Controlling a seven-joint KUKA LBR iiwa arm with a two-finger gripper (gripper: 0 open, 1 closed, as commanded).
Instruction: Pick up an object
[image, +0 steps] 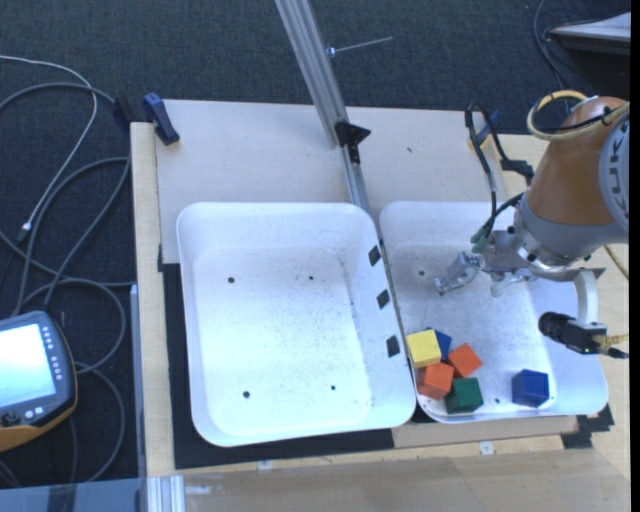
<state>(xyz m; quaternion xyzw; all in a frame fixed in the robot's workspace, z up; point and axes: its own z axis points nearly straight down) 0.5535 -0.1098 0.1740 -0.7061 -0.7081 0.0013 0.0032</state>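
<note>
Several small blocks lie clustered at the near left corner of the right bin (500, 225): a yellow block (424, 347) with a blue one (443, 341) tucked behind it, two orange blocks (465, 360) (435, 379) and a green block (463, 396). Another blue block (531, 387) sits apart near the bin's front right. My gripper (453, 276) hangs over the middle of the right bin, pointing left, well above and behind the cluster. It looks open, with nothing between its fingers.
The left bin (200, 230) stands beside the right one, with a black-clipped divider (385, 300) between them. A slanted metal pole (320, 80) rises behind the bins. A black cable plug (565, 330) hangs by the arm over the right bin's right side.
</note>
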